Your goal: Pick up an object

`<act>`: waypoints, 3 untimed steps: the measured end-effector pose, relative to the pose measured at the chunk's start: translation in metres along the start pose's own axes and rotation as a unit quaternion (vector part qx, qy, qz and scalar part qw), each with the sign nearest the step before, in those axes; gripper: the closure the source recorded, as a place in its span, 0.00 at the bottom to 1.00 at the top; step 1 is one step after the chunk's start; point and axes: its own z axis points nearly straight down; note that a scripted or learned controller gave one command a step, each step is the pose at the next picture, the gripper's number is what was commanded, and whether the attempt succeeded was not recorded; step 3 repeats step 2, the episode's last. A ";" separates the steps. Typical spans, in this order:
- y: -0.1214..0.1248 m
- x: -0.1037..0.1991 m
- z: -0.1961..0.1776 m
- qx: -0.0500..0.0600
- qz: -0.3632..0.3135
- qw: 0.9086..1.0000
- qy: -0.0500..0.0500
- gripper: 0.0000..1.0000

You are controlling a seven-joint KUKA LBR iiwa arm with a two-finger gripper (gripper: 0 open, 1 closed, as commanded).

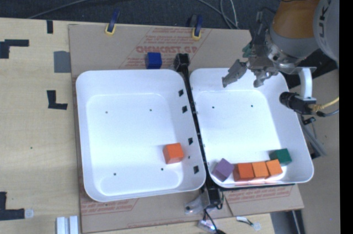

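Nearest the camera, along the front wall of the right shallow white plastic bin (287, 117), sits a row of small blocks: a purple cube (223, 169), tilted against the left corner, then an orange cube (243, 171) and a second orange cube (259, 170) touching side by side, a lighter orange block (273, 168) next to them, and a dark green cube (282, 157) just behind that one. In the left white bin (88, 117) a lone orange-red cube (173, 153) rests near the front right, well apart from everything else.

Farther back, the gripper (246, 76) hangs over the rear edge of the right bin, its two grey fingers (231, 77) spread apart with nothing between them. Any of the blocks could serve as the thing to pick up; the row in the right bin lies toward the camera from the fingers, across the bare floor of the bin, so the coming move is likely a reach forward and down. Packed tight, the row leaves little room for the fingers; the green cube at the end looks easier.

Beyond the bins, a small blue cube (154, 59) sits on the cardboard sheet (165, 42) covering the bench.
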 end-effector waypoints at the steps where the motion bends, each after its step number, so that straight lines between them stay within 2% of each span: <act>1: -0.030 -0.039 -0.003 0.000 -0.042 0.999 0.000 0.00; 2: -0.027 -0.068 -0.084 -0.003 -0.021 1.000 -0.001 0.00; 3: -0.027 -0.068 -0.084 -0.003 -0.021 1.000 -0.001 0.00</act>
